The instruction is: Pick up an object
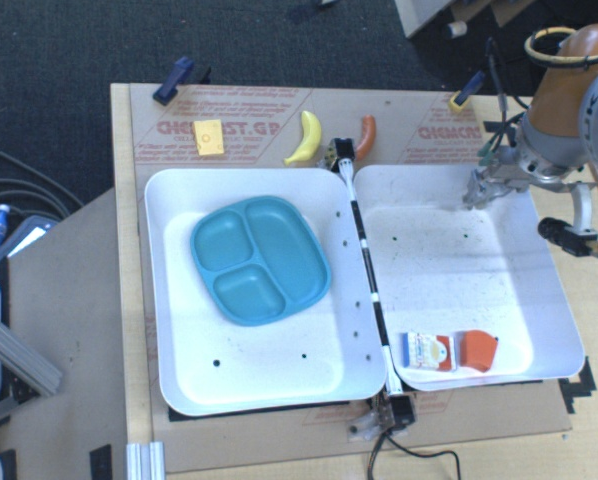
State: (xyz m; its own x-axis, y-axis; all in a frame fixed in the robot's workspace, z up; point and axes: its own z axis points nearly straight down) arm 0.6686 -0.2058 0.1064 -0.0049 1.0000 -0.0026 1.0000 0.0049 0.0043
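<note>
A small milk carton (447, 352), white and blue with an orange-red top, lies on its side at the front edge of the right bin (539, 298). A blue divided plate (260, 259) rests in the left bin (169, 298). My gripper (482, 188) hangs over the back right corner of the right bin, far from the carton, with nothing visible between its fingers. The grey arm with its orange band (569, 83) comes in from the upper right.
On the board behind the bins lie a yellow banana (305, 138), an orange-red sausage-like toy (365, 137) and a yellow square block (208, 138). Blue clamps (172, 81) hold the board's back corners. Cables trail past the bench on the left.
</note>
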